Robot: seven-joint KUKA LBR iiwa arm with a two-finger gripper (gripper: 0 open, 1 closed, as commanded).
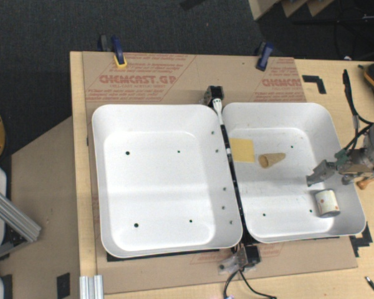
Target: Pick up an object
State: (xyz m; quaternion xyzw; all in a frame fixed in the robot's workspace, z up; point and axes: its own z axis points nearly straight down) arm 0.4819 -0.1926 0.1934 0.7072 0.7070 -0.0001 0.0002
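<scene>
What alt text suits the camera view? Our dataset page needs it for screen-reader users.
The end effector reaches in over the right bin, near a small white cylinder. A yellow square piece and a tan cone-shaped piece lie in that bin beside the left bin.

Left bin [112,185]: white moulded plastic, smooth, faint sheen, small dark holes in the floor.
Right bin [311,120]: same white plastic, smooth and slightly glossy along the rim.
Board [193,73] under both bins: brown cardboard-like sheet, matt, printed with red lettering.
Clamps [118,50] at the board's upper edge: blue and yellow, plastic-looking, smooth.
Square pad [242,149] in the right bin: pale yellow, matt, sponge-like.
Cone [272,160] beside it: tan, matt, material unclear.
Cylinder [326,202] at lower right of the right bin: off-white, smooth, dull finish.
Gripper [318,174] at right edge: grey metal-looking, dull.
Rail [12,213] at lower left: silver metal, brushed.
Floor [37,17]: dark, matt, carpet-like texture.
</scene>
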